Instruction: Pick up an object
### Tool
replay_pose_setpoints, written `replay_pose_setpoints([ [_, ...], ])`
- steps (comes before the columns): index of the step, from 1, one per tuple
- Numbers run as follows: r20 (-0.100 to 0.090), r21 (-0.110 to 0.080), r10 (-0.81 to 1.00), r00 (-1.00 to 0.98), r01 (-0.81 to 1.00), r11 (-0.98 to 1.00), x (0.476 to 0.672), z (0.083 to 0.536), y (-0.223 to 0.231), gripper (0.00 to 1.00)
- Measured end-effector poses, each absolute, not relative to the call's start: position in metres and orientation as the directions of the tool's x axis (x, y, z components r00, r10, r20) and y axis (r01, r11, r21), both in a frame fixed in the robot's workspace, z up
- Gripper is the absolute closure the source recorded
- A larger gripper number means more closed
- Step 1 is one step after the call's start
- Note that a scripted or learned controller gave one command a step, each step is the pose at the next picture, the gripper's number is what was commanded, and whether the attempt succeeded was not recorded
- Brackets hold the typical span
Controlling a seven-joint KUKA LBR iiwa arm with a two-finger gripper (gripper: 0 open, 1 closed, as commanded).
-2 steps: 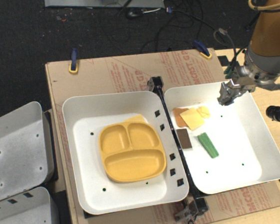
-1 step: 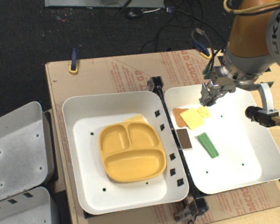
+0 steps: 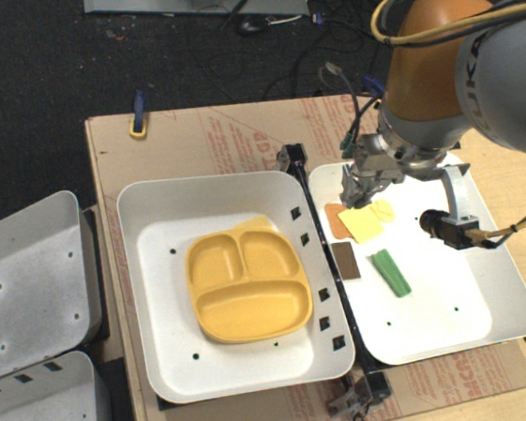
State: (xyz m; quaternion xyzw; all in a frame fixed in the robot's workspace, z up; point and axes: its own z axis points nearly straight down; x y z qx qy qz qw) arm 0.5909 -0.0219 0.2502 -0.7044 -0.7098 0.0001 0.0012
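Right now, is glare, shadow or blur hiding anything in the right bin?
Camera view: lighting even and sharp; the right bin shows mild glare on bare white only; the gripper and arm shade the yellow piece and orange piece; the green block and brown piece read clearly.

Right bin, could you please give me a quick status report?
Gripper low over the yellow piece, nothing seen held. Green block, brown block loose in the right bin. Yellow tray in left bin.

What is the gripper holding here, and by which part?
Cannot be told. The gripper sits right over the yellow piece in the right bin, but no hold shows.
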Motion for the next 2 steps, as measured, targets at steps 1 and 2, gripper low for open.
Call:
replay_pose_setpoints([
  [1,0.001,-0.002,1.000,-0.007,1.000,0.007,0.582,0.251,0.024,1.00],
  [2,0.001,-0.002,1.000,-0.008,1.000,0.008,0.568,0.250,0.077,1.00],
])
